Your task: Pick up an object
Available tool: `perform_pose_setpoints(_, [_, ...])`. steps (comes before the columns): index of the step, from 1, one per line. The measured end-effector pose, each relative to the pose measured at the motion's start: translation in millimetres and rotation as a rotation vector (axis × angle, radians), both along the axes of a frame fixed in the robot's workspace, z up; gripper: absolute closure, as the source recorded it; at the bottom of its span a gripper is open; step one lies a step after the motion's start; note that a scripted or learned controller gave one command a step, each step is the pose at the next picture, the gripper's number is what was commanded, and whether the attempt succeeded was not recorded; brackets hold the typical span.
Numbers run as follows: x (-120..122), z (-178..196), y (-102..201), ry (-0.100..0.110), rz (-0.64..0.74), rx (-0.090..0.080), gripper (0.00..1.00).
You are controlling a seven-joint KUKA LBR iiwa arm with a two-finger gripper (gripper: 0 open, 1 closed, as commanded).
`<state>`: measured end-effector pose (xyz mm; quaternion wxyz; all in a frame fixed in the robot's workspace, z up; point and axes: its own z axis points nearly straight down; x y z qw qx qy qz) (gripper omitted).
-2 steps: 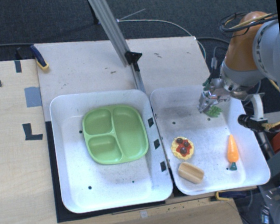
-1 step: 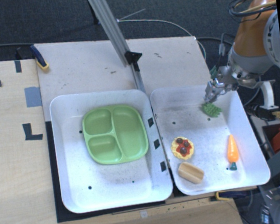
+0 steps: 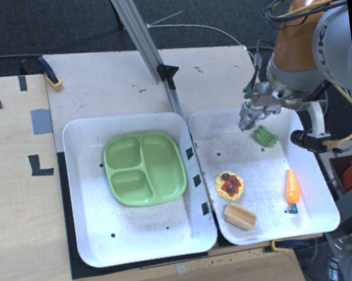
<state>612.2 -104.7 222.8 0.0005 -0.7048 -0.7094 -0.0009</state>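
**Arm poised over the far end of the right bin**

Pale wood makes up the bench (image 3: pixel 18 207), which carries two shallow white bins set side by side on a dark mat, with strips of grey and dark tape stuck on its left part.

Nearest the front edge of the right bin (image 3: pixel 313 218) lies a tan bread roll (image 3: pixel 239 216), close to the bin's front-left corner. Just behind it, and not quite touching, sits a small round tart (image 3: pixel 230 186) with red and dark fruit on a yellow base. Over by the right wall of the same bin an orange toy carrot (image 3: pixel 291 187) lies lengthwise, its blue-green tip pointing toward the front edge.

In the left bin (image 3: pixel 93 242) a light green divided plate (image 3: pixel 145 168) with three compartments rests around the middle, a little toward the far side.

Farther back in the right bin, near its far-right corner, lies a small green leafy piece (image 3: pixel 266 136). The gripper (image 3: pixel 248 120) hangs just beside it, on the side toward the bin's far edge. Whether its fingers are spread or closed cannot be told from this angle, and nothing can be seen between them. Above it rises the grey arm with its orange band (image 3: pixel 296 33).

Beyond the bins, a slanted metal rail (image 3: pixel 140 33) crosses the far part of the bench, and a blue and yellow clamp (image 3: pixel 50 72) sits at the far-left corner.
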Motion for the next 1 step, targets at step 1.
perform_pose_setpoints(1, [4.6,8.9,59.5,0.000,0.001,0.000,1.00])
